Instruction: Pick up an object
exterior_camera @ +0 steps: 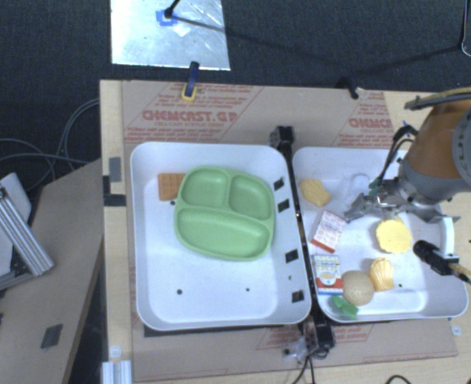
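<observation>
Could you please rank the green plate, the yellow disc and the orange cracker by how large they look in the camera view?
1. Green plate, much the largest.
2. and 3. Yellow disc and orange cracker: they look alike in size, and the plate hides part of the cracker, so I won't rank them.

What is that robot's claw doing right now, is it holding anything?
End effector: low over the right bin, nothing visibly between its fingers; open or shut cannot be told.

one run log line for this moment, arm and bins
arm: over right bin | gripper: low by yellow disc, nothing seen held | left bin: green tray
</observation>
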`<action>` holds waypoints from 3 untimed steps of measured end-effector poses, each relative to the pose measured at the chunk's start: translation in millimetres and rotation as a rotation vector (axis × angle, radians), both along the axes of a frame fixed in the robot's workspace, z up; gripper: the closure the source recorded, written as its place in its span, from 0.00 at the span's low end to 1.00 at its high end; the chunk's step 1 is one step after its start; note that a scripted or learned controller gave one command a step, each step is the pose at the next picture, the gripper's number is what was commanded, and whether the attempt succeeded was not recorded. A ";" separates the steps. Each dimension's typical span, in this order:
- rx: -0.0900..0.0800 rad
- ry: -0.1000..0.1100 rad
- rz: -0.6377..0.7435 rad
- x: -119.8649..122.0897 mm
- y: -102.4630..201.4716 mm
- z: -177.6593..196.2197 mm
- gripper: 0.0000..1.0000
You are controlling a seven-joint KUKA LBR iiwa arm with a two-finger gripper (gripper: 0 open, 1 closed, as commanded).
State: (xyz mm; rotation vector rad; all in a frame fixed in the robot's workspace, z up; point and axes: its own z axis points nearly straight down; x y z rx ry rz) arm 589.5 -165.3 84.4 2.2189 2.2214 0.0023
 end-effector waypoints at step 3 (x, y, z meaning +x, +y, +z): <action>-0.002 -0.006 0.004 6.2 -7.7 139.5 1.00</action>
